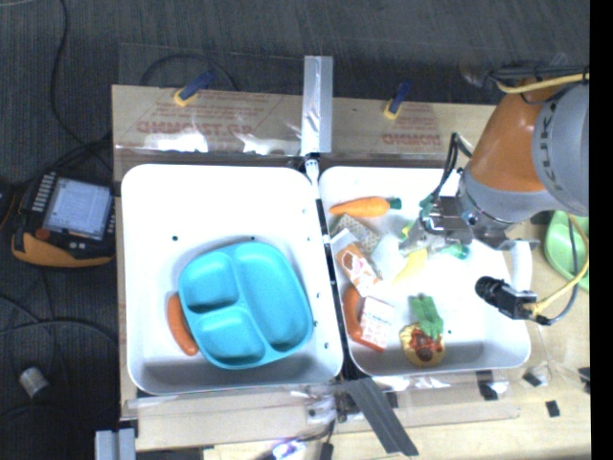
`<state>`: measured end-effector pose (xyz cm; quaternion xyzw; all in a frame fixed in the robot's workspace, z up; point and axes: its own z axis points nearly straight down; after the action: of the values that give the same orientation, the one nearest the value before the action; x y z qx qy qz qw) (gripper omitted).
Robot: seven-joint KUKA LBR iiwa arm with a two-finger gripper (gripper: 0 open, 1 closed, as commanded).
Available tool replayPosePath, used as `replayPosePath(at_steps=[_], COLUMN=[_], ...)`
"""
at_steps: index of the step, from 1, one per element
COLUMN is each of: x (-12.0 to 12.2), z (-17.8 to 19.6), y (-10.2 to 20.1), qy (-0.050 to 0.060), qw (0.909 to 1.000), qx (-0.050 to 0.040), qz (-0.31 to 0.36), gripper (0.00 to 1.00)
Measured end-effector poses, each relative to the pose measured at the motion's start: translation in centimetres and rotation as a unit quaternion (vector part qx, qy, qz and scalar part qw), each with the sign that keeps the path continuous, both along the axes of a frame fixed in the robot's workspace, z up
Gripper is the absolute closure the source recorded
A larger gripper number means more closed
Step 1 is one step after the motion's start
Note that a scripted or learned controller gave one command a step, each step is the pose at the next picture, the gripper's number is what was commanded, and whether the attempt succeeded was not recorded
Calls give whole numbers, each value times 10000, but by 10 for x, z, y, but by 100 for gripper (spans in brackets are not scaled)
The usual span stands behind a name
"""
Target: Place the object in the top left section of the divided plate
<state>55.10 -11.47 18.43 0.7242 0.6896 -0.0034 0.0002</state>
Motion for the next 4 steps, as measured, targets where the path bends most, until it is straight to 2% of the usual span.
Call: replayPosePath(at_steps=[1,2,3,4], x=[37,72,97,113], z=[-58,-94,-96,-96], y=[-82,-2,-59,0], qy=[-4,-66,-65,3], qw=[9903,9921,9668,9472], qx=[4,-10,12,-42], qz=[-1389,-1254,-2554,-3207], gripper=[100,100,100,100])
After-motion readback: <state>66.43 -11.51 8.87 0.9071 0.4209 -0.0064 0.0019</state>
